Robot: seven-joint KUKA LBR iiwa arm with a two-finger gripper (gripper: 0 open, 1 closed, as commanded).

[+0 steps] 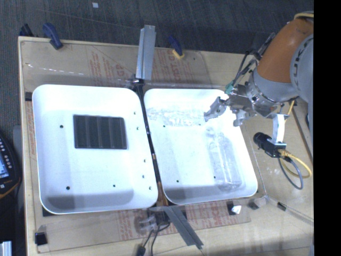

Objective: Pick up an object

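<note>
Just below the claw (225,112), a clear bottle (224,159), apart.

Arm (290,57) enters from the right edge, upper half of view. Orange band sits at the upper right, grey housing below and beside it. Wrist angles down and to the left, cabling running along its upper side. Gripper (226,112) is at the wrist's left end, pointing left and slightly down. Two fingers visible: one (214,110) stretched out to the left, the other (238,117) lower and nearer the wrist, with a clear gap between them. Fingers spread apart; nothing seen between them.
</note>
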